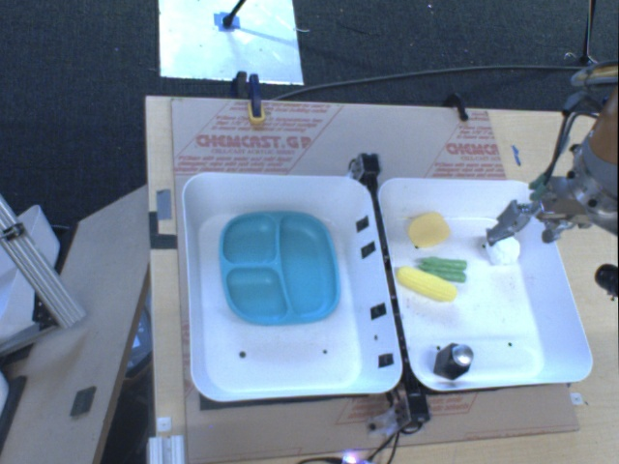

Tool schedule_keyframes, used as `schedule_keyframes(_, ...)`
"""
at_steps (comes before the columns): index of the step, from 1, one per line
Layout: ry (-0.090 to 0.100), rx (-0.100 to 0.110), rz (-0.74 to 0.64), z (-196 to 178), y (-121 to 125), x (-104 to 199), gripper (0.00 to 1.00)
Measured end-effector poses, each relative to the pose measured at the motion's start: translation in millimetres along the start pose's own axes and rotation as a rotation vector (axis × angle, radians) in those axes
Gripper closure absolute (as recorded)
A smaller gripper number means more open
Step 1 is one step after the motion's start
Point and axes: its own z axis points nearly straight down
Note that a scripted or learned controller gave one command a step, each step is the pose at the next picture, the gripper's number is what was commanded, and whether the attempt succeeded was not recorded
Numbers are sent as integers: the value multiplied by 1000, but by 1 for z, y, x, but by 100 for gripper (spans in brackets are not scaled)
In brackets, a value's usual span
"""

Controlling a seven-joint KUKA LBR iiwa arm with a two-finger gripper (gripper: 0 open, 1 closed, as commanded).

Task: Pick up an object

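Note:
The right bin (551, 341) holds a round yellow piece (428, 228), a bunch of green beans (443, 267), a yellow corn cob (427, 284), a small white object (503, 250) and a dark metallic object (453, 360). My gripper (505, 228) reaches in from the right over the bin's far right part. Its tip sits just above and against the white object. I cannot see whether the white object is gripped.
The left bin (208, 356) holds a blue divided plate (280, 266). A black hinge strip (379, 278) with clips runs between the two bins. A blue and yellow clamp (254, 100) stands at the bench's far edge. Bare floor lies in the right bin's front half.

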Motion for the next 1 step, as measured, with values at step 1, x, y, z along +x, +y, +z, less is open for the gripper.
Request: schedule_keyframes(1,-2,-9,-2,-5,2,0,0)
